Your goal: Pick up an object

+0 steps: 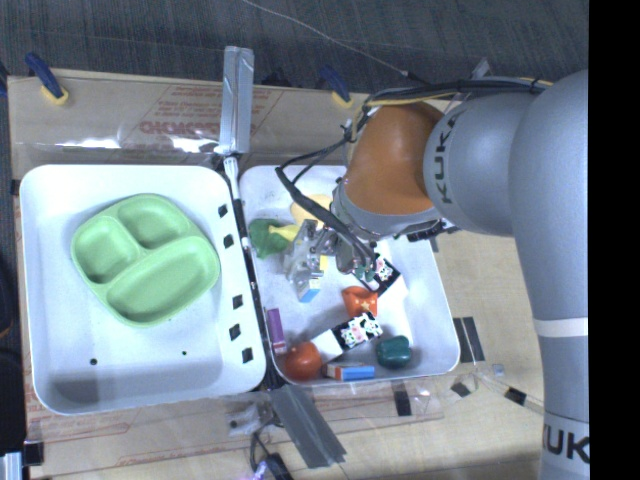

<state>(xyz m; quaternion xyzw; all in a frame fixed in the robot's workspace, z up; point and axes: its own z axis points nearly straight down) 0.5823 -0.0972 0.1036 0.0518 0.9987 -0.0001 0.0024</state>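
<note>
Grey arm's metal two-finger gripper (312, 258) low in the right white bin (432, 298); whether it is wide or narrow cannot be told
Around it: green and yellow soft toy (272, 236), orange block (358, 299), cow-patterned black-and-white box (357, 330), dark green lump (394, 351), red-orange ball (301, 360); light green divided plate (146, 256) in the left white bin (50, 298)

— What sits on the worktop (480, 268)?
— Two white bins, side by side and touching: the left bin (40, 298) and the right bin (435, 303). A clear printed sheet (150, 118) lies beneath, clipped at the far edge.
</note>
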